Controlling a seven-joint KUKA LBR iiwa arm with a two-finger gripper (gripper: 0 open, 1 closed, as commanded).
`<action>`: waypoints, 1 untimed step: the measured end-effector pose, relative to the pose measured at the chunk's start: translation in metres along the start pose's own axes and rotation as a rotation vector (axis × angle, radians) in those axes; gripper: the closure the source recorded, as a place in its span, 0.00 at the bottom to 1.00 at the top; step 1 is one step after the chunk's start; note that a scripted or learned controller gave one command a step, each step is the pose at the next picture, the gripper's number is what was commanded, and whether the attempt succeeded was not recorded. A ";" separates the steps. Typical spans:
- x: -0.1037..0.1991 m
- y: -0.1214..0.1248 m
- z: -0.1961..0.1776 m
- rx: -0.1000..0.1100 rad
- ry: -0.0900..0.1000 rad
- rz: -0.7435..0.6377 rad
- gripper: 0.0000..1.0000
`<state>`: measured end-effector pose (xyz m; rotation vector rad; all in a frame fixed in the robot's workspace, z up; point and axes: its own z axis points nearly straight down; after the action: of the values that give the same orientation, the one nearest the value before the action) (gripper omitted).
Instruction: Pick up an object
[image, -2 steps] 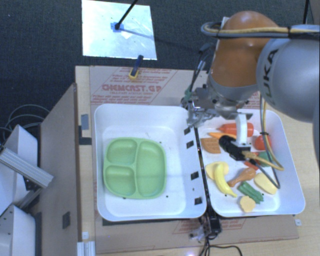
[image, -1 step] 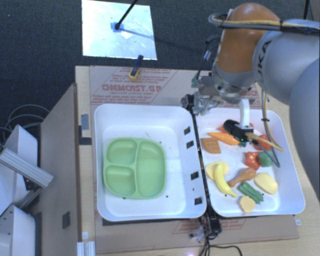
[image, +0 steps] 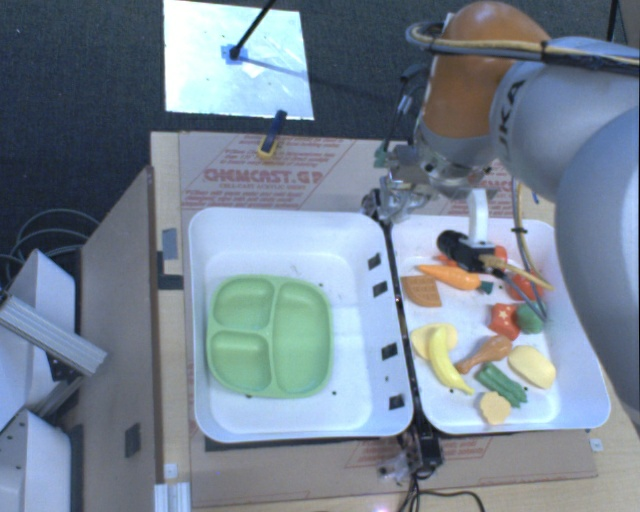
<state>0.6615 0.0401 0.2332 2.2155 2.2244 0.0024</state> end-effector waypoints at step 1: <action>-0.028 0.007 -0.001 0.000 0.000 0.005 1.00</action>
<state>0.6692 0.0123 0.2341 2.2203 2.2188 0.0027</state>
